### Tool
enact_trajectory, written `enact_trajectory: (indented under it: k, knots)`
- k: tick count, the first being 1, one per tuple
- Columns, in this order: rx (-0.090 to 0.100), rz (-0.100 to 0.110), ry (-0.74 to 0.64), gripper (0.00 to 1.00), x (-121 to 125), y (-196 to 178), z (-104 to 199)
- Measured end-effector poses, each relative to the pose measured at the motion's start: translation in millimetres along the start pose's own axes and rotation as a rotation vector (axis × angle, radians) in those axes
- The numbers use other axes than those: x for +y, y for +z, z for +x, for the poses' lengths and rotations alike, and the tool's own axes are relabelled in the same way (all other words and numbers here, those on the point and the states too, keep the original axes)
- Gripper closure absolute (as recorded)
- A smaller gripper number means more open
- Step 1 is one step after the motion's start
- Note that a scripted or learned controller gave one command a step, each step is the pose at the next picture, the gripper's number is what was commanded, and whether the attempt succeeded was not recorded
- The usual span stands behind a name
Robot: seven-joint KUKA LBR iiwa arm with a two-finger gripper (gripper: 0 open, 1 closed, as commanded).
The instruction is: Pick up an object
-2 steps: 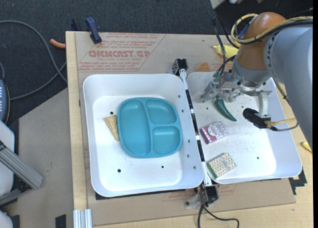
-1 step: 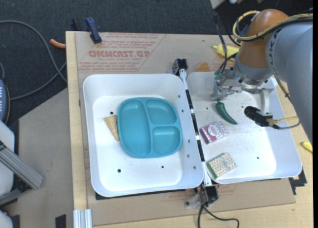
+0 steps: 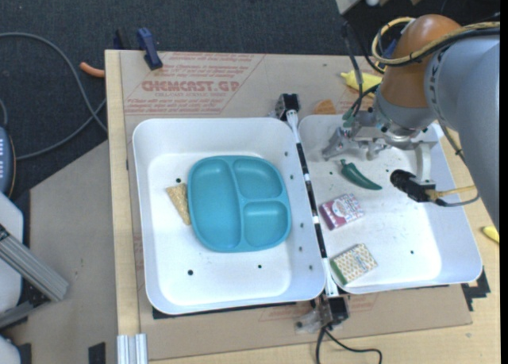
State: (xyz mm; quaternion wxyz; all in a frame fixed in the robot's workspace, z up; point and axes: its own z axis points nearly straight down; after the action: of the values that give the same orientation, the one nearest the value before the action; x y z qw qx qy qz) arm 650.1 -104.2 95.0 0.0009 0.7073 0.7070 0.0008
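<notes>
Nearest is a patterned tan packet (image 3: 354, 262) in the near-left corner of the right bin (image 3: 414, 231). Just beyond it, close to the left wall, lies a pink-and-white packet (image 3: 341, 211). A green pod (image 3: 361, 175) lies on the floor of the same bin toward its far side, just near of the end effector (image 3: 355, 145), which hangs low over the far-left part of the bin. Whether the end effector is open or closed cannot be told. The left bin (image 3: 159, 220) holds 1 teal plate (image 3: 238, 202) with 3 compartments. A tan cracker-like piece (image 3: 179, 200) touches its left edge. Both bins rest on the counter (image 3: 190, 85).
</notes>
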Motion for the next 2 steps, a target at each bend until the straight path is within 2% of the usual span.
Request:
enact_trajectory:
  k: [1,2]
  knots:
    - [0.001,0.005,0.000,0.00,-36,11,-7]
    - [-0.001,0.001,-0.001,0.00,-9,10,-26]
